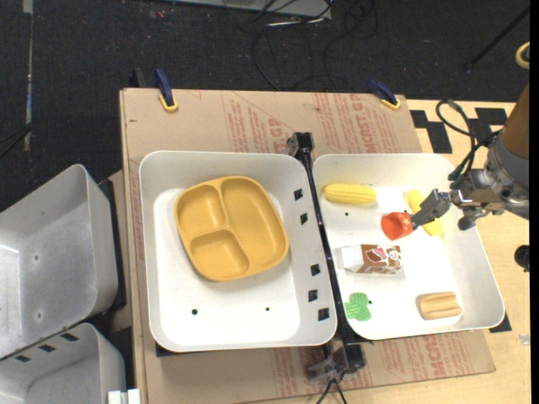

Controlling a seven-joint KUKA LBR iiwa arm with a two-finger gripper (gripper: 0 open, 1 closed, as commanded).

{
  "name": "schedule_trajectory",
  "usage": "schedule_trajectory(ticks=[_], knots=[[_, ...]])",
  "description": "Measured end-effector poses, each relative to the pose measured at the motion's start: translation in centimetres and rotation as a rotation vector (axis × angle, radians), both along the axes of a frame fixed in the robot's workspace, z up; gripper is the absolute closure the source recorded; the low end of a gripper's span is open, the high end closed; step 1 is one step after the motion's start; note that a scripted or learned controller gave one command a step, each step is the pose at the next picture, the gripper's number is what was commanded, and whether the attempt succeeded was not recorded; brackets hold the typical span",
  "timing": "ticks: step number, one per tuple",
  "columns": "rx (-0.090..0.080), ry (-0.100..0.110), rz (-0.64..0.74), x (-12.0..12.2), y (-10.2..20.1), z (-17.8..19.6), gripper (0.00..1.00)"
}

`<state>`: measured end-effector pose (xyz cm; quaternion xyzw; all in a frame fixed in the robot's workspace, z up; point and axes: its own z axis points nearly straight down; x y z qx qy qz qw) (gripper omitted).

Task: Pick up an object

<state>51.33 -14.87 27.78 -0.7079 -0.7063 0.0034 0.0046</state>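
The right bin (472, 251) holds several small items. A red toy (393, 225) lies near its middle, with a yellow piece (413, 199) just behind it, partly hidden by the gripper. My gripper (438, 220) reaches in from the right and hangs over the bin's right half, open. One dark finger (428, 208) ends right against the red toy; the toy is not between the fingers. A yellow corn cob (350, 194) lies at the back, a brown-and-white carton (375, 258) in the middle, a green piece (359, 307) and a tan bread roll (438, 305) at the front.
The left bin (160, 310) holds a yellow divided plate (232, 227). A black divider (318, 242) runs between the bins. Grey tubs (50, 251) stand off the bench to the left. Cables lie on the dark floor behind.
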Motion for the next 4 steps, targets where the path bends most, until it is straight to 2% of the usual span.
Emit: schedule_trajectory(ticks=[1,2,3,4], knots=[[-0.002,-0.011,0.003,0.2,0.1,0.6,0.0],[-0.001,-0.007,0.001,-0.1,0.9,-4.9,0.0],[-0.001,-0.008,0.0,0.3,0.9,-9.3,0.0],[-0.001,-0.011,-0.002,0.5,0.2,-15.2,0.0]])
